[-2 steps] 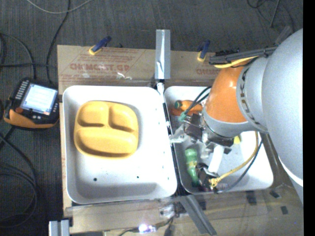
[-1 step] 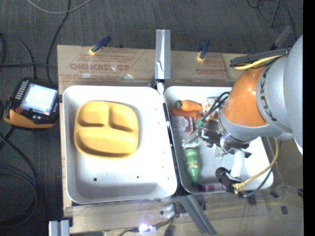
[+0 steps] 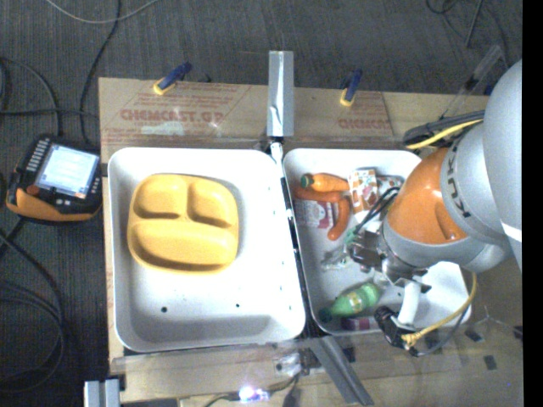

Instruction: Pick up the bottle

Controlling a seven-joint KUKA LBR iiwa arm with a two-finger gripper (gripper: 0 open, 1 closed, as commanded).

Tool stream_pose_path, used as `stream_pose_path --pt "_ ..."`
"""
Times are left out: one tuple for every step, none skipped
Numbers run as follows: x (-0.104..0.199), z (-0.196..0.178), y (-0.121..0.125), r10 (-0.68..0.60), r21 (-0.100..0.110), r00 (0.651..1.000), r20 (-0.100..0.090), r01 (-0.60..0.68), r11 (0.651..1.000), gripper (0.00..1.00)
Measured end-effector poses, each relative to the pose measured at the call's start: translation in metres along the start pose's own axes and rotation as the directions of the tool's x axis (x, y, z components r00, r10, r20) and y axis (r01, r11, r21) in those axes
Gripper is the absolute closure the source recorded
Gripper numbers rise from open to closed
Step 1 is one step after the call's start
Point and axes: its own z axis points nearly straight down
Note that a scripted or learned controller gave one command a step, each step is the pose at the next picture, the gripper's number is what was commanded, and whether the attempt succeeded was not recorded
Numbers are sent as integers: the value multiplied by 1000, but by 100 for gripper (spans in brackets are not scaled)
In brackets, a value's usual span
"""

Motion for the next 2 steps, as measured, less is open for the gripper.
stream_pose_path --pt "-1 -9 1 1 0 1000 2 -1 1000 100" --pt "-1 -9 1 1 0 1000 2 -1 1000 0"
